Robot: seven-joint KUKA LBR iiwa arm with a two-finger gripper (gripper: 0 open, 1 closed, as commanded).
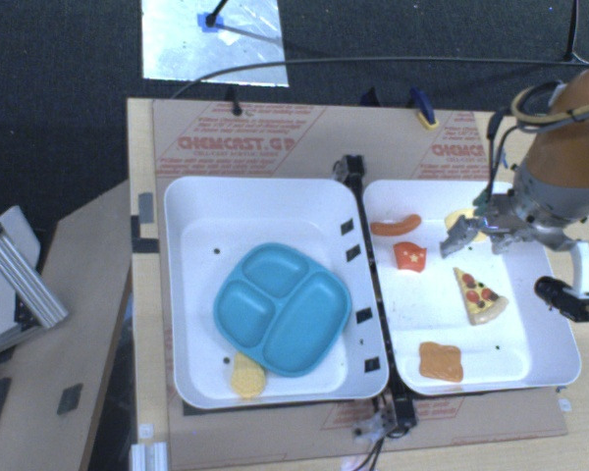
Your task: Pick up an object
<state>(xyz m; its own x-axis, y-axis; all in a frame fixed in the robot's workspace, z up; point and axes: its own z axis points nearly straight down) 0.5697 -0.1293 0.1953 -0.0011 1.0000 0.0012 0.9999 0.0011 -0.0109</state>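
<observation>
Inspector A: Camera view findings first. The gripper (pixel 461 235) hangs over the upper part of the right bin (pixel 560 361), reaching in from the right. Its fingers stand parted, with nothing between them.

Inspector B: Nearest items?

Inspector A: A pale yellow item (pixel 458 218) lies partly hidden just behind the fingers; I cannot tell what it is. A red strawberry-like toy (pixel 409 256) lies left of the gripper, with a toy hot dog (pixel 397 226) above it. A toy pizza slice (pixel 479 296) lies below the gripper, apart from it. A toy toast slice (pixel 440 361) sits near the bin's front wall.

Inspector B: Left bin (pixel 191 263)?

Inspector A: A blue divided plate (pixel 283 308) lies in the middle, and a yellow corn-like toy (pixel 246 375) touches its lower edge.
</observation>
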